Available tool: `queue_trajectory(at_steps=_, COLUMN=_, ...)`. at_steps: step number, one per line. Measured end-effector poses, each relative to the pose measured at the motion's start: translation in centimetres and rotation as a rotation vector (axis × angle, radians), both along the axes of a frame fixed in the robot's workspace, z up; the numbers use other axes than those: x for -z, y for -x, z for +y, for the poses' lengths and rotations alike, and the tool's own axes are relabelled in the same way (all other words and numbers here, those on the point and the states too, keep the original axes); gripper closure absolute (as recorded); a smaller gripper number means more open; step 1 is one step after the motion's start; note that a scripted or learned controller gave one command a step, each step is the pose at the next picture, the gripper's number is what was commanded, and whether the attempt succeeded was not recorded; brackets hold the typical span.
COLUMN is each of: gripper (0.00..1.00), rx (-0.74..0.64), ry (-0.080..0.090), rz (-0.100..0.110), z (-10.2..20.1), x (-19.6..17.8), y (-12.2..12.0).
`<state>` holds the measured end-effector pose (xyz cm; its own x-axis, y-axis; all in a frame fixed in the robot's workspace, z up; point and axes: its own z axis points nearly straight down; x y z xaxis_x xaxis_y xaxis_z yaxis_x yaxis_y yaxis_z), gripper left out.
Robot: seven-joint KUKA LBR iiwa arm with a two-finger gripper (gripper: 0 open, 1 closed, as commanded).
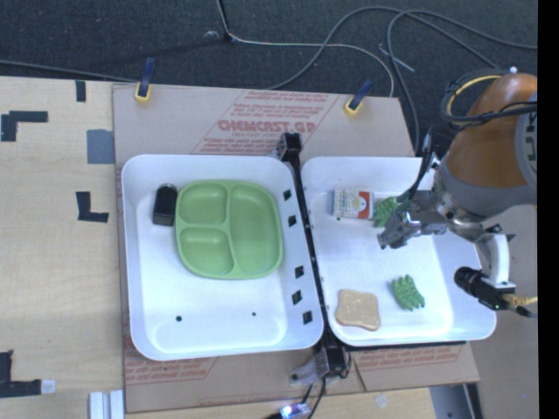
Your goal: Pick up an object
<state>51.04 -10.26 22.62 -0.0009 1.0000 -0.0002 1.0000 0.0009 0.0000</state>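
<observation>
camera view: one fixed overhead view, slanted, both bins in frame.
worktop (52, 260): light wood with black tape marks on the left; a cardboard sheet (262, 120) lies under the bins, held by two yellow-blue clamps at its far edge.
left bin (144, 321): holds a green divided plate (229, 230) near the middle and a small black block (164, 205) touching or just beside the plate's left edge. Near half of the bin floor is bare apart from two small dark specks.
right bin (437, 260): four things in it, well spread.
small carton (351, 205): white with red print, lying flat near the far-left part of the right bin.
toast slice (358, 310): tan, flat, close to the near wall, left of centre.
green leafy toy (407, 292): near the near-right corner, apart from the toast.
second green piece (385, 209): just right of the carton, directly at the gripper; partly covered, shape unclear.
gripper (395, 234): low over the far-middle of the right bin, next to the second green piece. Finger spacing too dark and blurred to read; cannot tell if anything is held.
arm (489, 155): enters from the right, its orange band over the bin's far-right corner, hiding that corner and part of the right wall.
room: open floor mid-bin between carton, toast and leafy toy; the divider between bins (301, 234) carries black clips.
cables (349, 33): run over dark carpet beyond the worktop.
</observation>
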Motion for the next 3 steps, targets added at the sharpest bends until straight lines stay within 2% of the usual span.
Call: queue_trajectory(at_steps=3, gripper=1.00, rx=-0.001, ry=0.000, rz=0.002, z=14.1, x=-1.6, y=-5.5)
